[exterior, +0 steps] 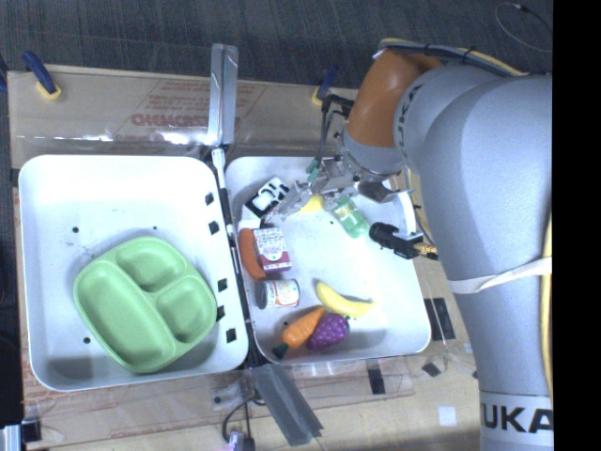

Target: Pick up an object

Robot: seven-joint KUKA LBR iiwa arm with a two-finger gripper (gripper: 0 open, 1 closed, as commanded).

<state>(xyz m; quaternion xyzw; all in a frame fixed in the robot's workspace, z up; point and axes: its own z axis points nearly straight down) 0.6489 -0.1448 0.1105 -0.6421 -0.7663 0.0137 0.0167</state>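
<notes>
My end effector (317, 188) hangs low over the far end of the right bin (404, 332), beside a green bottle (349, 218); I cannot tell its state. Nothing looks lifted: the banana (340, 299) and can (280, 294) lie nearer, untouched.

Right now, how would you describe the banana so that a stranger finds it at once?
Look at the right bin, the one with the toys in it, not the one with the green plate. Go to its near part, towards the right wall. The banana lies there just above the purple grapes and the carrot; it is the only long, curved, plain yellow thing.
</notes>
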